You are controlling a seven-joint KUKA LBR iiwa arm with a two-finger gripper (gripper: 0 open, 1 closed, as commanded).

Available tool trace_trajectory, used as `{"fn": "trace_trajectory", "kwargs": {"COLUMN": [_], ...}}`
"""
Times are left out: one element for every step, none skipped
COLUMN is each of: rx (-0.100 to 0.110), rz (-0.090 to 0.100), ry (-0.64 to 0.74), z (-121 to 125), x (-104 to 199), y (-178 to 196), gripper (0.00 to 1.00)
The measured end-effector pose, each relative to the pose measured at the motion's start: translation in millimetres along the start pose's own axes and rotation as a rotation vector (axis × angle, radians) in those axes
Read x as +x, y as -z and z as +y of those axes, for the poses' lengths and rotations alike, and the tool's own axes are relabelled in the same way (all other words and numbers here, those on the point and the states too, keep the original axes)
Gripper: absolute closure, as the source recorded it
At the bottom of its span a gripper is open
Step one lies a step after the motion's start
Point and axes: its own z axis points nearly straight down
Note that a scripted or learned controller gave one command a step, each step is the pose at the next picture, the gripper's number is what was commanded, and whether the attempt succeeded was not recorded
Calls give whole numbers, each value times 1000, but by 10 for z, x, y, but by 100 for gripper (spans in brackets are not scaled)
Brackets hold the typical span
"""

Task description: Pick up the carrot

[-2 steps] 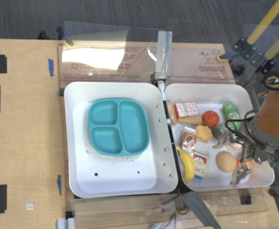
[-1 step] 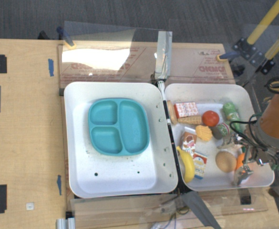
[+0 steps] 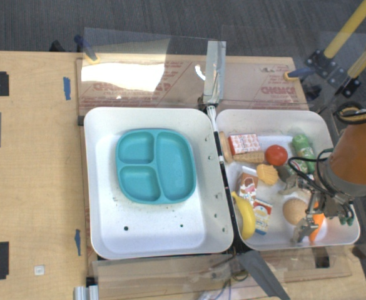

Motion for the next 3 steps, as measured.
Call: {"fn": "trace_trajectory", "kwargs": {"rx": [2, -1, -2], "rz": [-15, -7, 1], "ry": [1, 55, 51], "z": [4, 558, 539], "x": [-49, -165, -141], "y": [137, 948, 911], "gripper": [100, 100, 0]}}
